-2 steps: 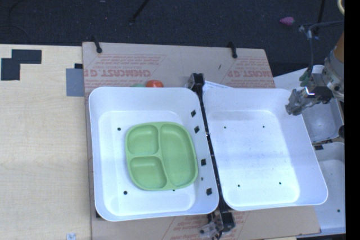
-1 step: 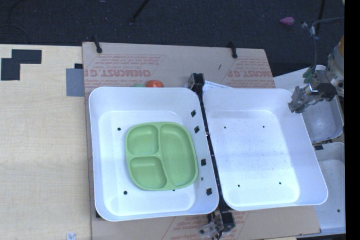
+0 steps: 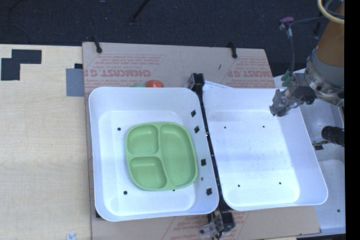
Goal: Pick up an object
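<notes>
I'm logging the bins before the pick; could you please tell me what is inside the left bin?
The left bin holds a green tray with three compartments, lying flat. Whatever might be under the tray is covered.

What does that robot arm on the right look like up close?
The arm is grey metal with an orange band above the wrist and a yellowish ring at the top. Its gripper is small, dark grey and blocky. A thin cable with a purple tip runs down beside it.
</notes>
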{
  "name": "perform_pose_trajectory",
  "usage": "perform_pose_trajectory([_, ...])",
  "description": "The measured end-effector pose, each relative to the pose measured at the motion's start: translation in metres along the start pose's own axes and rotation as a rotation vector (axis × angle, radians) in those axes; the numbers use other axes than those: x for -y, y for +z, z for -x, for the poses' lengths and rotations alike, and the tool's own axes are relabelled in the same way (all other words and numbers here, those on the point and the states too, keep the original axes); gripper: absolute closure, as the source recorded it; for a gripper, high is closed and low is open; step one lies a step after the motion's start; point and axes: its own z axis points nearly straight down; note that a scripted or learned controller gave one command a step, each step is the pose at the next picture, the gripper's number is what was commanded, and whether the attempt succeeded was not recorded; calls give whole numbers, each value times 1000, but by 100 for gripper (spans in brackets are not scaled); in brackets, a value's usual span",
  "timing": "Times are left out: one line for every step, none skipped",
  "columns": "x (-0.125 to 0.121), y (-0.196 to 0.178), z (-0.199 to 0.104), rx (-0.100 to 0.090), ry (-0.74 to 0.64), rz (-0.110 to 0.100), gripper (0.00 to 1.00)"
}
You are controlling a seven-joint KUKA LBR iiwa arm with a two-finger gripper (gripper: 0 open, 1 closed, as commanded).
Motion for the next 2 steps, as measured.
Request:
perform_pose_trajectory([-8,14,-56,0,0,-1,100])
perform_pose_trajectory([-3,36,-107,0,-1,-2,100])
